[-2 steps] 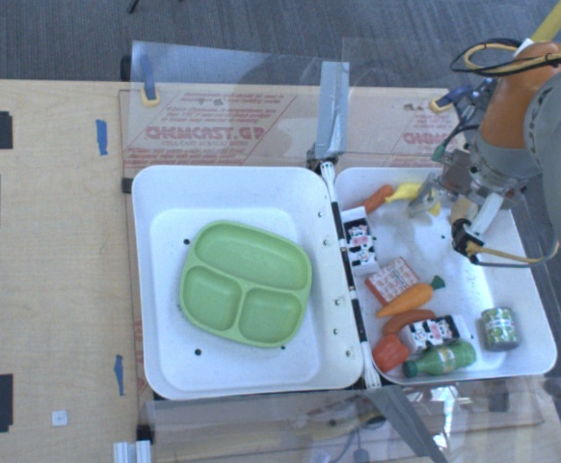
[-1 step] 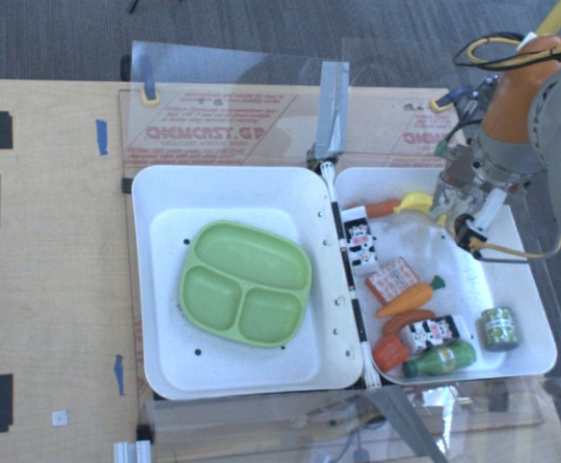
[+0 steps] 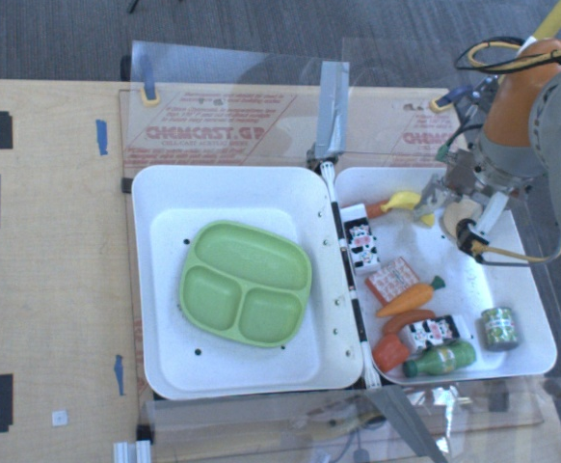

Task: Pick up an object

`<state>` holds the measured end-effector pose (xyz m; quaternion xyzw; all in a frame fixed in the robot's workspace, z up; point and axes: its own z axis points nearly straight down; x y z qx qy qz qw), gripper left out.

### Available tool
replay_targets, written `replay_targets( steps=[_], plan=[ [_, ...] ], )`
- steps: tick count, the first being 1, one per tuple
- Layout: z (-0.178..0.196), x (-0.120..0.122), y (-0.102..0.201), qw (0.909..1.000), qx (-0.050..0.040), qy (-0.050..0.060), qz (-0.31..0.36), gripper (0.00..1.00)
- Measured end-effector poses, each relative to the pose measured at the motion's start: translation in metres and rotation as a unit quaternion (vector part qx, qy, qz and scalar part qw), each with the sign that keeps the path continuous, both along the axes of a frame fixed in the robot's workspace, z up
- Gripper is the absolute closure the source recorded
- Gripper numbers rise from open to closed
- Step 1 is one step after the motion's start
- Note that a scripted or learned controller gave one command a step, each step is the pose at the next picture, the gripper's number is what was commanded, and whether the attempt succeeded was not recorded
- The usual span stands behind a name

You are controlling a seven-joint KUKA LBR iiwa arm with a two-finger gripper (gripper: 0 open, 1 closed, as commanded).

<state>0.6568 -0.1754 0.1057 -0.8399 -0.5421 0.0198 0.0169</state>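
Jaws [image 3: 433, 204]: open or closed, cannot tell; they hang low over the far end of the right bin [image 3: 541, 340], just beside the yellow banana [image 3: 401, 202]. Nothing visibly held.

Judgement: banana is the likely target. Centre over its middle and descend straight, keeping off the bin wall.

Count, right bin: one banana, two cow-print cartons [image 3: 360, 242], one red packet [image 3: 392, 280], one carrot [image 3: 408, 300], one green bottle [image 3: 441, 359], one small can [image 3: 498, 327]. Left bin [image 3: 155, 258]: one green divided plate [image 3: 246, 283].

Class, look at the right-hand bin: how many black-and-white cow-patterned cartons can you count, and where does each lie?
2. One cow-patterned carton lies against the right bin's left wall; the other sits lower down, beside the green bottle. More could be hidden under the pile.
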Motion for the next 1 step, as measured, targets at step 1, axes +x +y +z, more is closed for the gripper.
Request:
replay_targets(
  steps=[1],
  plan=[
    [0.0454, 0.0034, 0.0267, 0.9974, -0.0013, -0.025, 0.067, 0.00]
  ],
)
